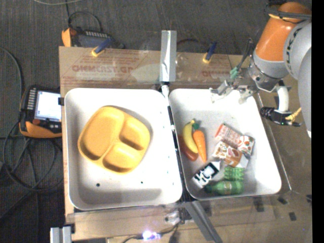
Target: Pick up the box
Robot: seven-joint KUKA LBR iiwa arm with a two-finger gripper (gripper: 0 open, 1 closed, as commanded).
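Two white bins sit side by side; the left bin [73,186] holds a yellow divided tray [115,138]; the right bin [268,178] holds the box [234,146] near its middle, right of a banana [189,137] and carrot [200,142], beyond a green bottle [226,187]; the gripper [232,91] hovers over the far edge, well apart from the box; whether it is spread cannot be told.
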